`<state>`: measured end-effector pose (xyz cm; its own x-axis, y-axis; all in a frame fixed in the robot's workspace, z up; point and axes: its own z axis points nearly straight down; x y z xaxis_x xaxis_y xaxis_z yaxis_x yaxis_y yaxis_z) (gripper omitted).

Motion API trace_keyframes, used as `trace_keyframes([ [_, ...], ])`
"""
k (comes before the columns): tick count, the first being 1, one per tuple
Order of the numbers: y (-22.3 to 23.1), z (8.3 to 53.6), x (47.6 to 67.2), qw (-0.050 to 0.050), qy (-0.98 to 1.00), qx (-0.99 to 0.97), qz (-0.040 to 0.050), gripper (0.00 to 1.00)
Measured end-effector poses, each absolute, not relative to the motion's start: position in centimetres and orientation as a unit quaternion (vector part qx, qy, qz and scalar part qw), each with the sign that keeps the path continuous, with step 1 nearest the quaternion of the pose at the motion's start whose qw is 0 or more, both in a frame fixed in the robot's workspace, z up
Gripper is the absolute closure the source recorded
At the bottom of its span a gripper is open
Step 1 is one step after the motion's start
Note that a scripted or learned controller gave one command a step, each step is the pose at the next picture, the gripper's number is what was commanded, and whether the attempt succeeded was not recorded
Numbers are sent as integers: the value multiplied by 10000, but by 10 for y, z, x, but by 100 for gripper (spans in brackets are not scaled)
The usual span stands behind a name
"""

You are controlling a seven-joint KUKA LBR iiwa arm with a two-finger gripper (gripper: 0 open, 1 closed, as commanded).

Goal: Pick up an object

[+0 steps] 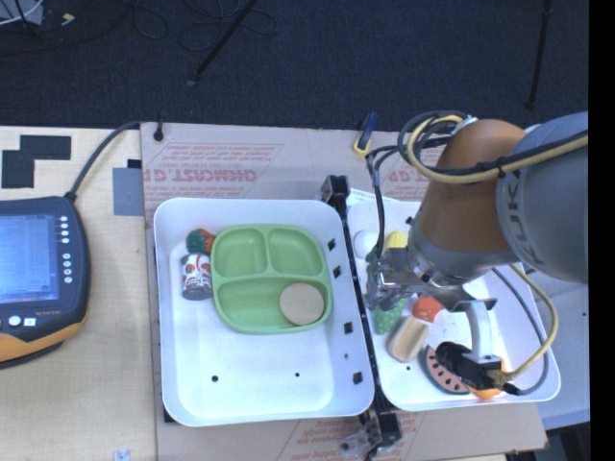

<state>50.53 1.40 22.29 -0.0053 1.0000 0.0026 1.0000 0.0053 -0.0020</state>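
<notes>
Nearest you, the right bin (pixel 538 392) holds a watermelon slice (pixel 444 371), a tan block (pixel 407 337) and an orange-red piece (pixel 427 308). The gripper (pixel 389 279) sits low over that pile, but you can't tell its state, wrist's in the way. Nothing looks lifted, so the pick seems still undone. Further off, the left bin (pixel 250 392) has the green tray (pixel 250 277) and a small can (pixel 196 275).
</notes>
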Motion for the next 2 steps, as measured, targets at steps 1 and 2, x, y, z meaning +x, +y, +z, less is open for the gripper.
trace_keyframes([
  [1,67,235,509,17,-7090,-7052,5,100],
  [2,108,219,507,27,-7082,-7060,23,100],
])
